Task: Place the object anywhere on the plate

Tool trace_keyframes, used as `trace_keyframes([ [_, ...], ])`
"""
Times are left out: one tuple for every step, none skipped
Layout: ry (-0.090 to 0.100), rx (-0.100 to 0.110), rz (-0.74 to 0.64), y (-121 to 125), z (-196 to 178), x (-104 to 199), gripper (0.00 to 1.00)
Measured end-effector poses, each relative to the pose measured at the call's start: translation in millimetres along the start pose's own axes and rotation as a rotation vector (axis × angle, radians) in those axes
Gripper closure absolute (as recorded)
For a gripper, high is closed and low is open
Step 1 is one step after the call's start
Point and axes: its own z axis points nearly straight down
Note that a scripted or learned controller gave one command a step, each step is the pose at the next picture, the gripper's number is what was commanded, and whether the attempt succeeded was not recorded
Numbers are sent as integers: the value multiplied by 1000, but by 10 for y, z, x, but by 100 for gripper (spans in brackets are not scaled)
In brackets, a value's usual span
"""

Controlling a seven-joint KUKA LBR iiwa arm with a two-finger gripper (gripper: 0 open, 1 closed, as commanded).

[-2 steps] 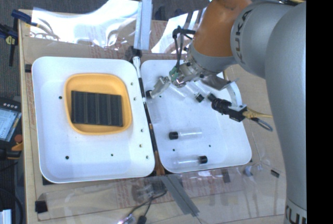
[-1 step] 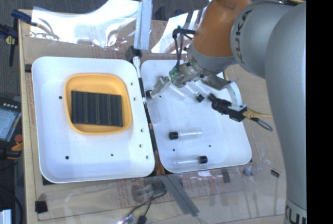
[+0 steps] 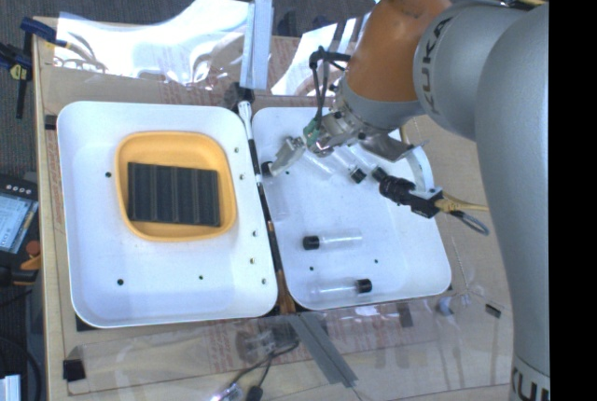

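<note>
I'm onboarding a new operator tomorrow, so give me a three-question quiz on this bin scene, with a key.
1. True or false: the yellow plate sits in the left bin.
2. How many clear tubes with black caps lie loose in the near half of the right bin? A) none B) two C) five
3. Fill in: the gripper hangs over the far part of the ____ bin.

Key: 1 true. 2 B, one tube mid-bin and another tube by the near wall. 3 right.
</note>
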Motion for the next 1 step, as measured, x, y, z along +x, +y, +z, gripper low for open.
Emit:
trace_keyframes([
  [0, 0, 0, 0, 0, 0, 0],
])
